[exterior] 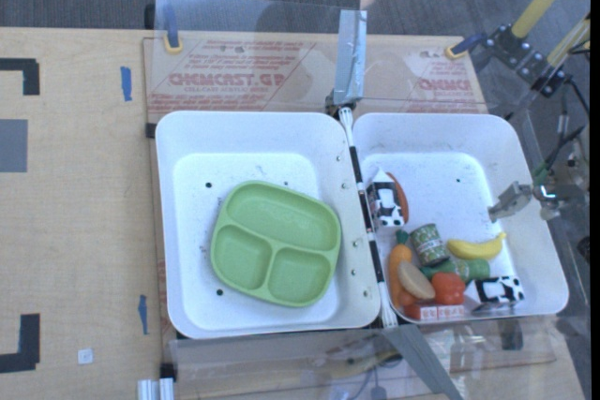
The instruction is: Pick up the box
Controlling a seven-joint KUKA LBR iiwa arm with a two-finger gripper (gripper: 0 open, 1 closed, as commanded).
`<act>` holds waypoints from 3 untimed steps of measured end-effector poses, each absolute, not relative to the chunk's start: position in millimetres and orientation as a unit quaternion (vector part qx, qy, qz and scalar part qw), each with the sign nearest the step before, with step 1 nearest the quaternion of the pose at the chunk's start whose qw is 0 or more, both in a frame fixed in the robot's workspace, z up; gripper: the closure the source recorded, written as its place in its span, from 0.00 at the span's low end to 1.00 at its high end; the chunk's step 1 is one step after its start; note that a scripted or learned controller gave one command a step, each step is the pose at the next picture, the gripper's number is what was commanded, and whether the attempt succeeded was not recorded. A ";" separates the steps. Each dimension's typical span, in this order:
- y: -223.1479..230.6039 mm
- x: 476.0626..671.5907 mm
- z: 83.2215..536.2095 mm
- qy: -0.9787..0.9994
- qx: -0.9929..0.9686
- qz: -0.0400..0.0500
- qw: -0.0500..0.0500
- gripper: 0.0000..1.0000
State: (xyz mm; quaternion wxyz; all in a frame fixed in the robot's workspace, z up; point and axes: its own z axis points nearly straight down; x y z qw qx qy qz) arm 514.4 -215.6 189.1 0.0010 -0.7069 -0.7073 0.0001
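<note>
The box (385, 204), cow-patterned black and white, leans at the right bin's (534, 164) left wall. The left bin (187, 145) holds a green divided plate (275, 243). The hand (514, 199), over the right edge, state unclear.

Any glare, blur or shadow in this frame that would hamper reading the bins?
Camera view: even, soft lighting, with faint shadows inside the left bin under the green tray; the clear panels behind the bins carry pale reflections; the toys in the right bin are small and slightly soft; the gripper at the right is blurry.
</note>
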 end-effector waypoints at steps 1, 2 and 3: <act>-212.8 564.9 97.7 -0.707 -0.708 -0.006 0.001 0.00; -147.4 566.1 87.3 -0.670 -0.743 -0.002 -0.001 0.00; -106.7 666.2 86.3 -0.635 -0.772 -0.001 -0.001 0.00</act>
